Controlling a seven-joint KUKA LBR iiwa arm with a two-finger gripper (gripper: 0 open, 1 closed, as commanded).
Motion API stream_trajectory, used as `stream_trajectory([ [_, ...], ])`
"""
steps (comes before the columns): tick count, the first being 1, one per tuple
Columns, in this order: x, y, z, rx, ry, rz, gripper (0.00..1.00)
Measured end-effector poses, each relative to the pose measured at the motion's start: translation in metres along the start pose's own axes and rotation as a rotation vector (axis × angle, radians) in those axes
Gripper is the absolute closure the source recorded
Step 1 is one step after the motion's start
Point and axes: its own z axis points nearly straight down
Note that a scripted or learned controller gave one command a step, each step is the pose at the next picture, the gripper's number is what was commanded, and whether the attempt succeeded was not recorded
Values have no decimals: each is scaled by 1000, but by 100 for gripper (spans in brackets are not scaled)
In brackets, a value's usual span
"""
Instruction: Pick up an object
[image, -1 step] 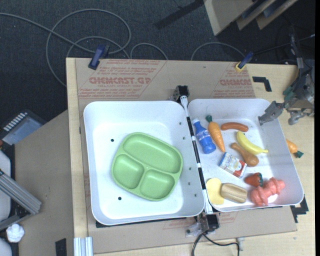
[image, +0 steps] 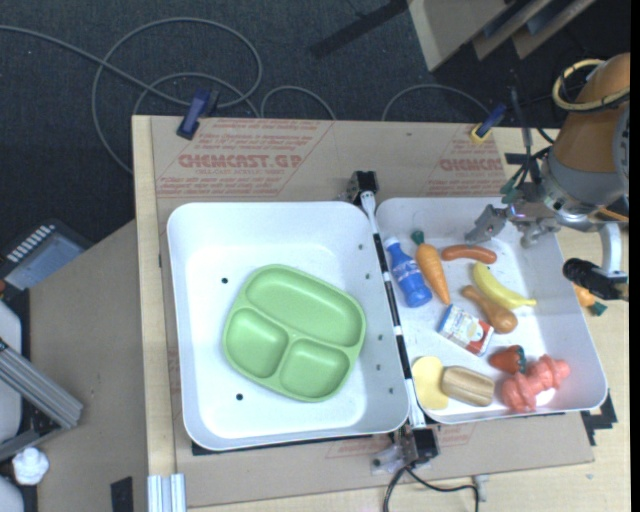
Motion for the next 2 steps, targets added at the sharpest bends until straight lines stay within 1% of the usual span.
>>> stream_trajectory([
  [1, 0, -38, 65, 1, 0, 2, 0],
  [2, 0, -37, 53, -3, -2, 2, 100],
])
